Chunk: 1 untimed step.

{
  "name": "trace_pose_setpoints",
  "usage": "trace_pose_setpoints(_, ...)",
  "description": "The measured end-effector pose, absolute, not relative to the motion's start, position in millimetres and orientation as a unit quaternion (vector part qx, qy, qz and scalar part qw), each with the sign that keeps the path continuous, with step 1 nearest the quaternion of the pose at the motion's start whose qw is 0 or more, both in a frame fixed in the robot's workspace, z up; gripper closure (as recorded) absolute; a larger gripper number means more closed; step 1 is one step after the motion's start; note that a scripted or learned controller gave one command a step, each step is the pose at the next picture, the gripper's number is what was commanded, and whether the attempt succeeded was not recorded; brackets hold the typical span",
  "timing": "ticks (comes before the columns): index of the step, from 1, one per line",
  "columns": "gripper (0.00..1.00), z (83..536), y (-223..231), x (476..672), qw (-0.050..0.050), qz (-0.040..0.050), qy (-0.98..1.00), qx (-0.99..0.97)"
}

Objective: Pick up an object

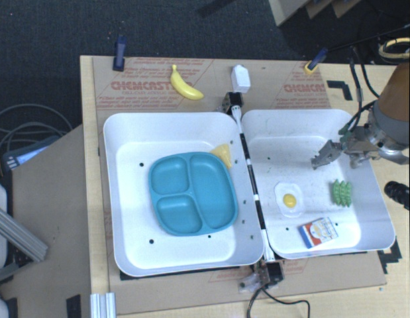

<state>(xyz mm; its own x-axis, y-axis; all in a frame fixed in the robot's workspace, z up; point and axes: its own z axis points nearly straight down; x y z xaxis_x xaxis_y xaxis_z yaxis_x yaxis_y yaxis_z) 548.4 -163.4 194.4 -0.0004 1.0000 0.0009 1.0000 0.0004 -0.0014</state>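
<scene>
My gripper [340,159] hangs over the upper right part of the right bin [284,128], open, with nothing between its fingers. Just below it lies a green leafy toy [341,192]. A fried-egg toy [289,198] rests near the bin's middle, to the lower left of the gripper. A small red, white and blue carton [318,232] lies near the front wall. In the left bin [125,177] sits a blue divided plate [191,192], with a yellow wedge [222,153] at its upper right corner.
A yellow banana [185,85] lies on the bench behind the left bin. A white block [240,77] and a black clamp [232,101] stand at the back of the ridge between the bins. Cables hang at the right.
</scene>
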Motion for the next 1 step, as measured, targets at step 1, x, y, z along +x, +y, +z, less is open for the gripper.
trace_pose_setpoints(1,0.0,165.5,-224.3,581.3,-0.001,0.0001,-0.707,-0.707)
